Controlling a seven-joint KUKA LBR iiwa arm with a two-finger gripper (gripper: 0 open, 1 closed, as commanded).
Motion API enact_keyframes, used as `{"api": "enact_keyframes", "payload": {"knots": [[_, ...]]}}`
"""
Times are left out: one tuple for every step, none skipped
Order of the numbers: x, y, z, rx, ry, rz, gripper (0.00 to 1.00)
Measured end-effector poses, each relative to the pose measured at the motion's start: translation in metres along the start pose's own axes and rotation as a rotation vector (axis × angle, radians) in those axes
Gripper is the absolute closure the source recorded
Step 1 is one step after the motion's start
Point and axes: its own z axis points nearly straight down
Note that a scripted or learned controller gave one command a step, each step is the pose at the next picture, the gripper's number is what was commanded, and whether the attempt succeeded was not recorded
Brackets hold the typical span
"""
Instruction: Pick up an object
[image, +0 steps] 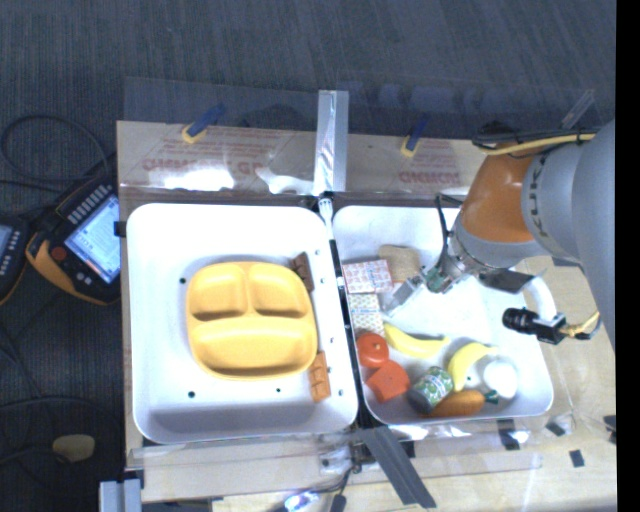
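Note:
My gripper (418, 287) hangs low in the upper middle of the right bin (530, 345), below the arm's orange band (497, 205). It sits just right of a tan block (398, 260) and two checkered packets (364, 275), and above a banana (414, 342). I see nothing held in it. Along the bin's front lie a red tomato (372, 348), a red-orange piece (388, 381), a small can (432, 387), a lemon (463, 362), a white round item (499, 378) and an orange carrot-like piece (459, 404).
The left bin (160, 250) holds a yellow divided plate (250, 318), a small brown piece (301, 268) at its upper right and an orange block (320, 378) by the bin's right wall. A handheld pendant (85, 245) lies left of the bench.

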Motion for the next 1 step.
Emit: {"api": "enact_keyframes", "payload": {"knots": [[0.0460,-0.0479,-0.0017,-0.003,-0.004,-0.040,0.00]]}}
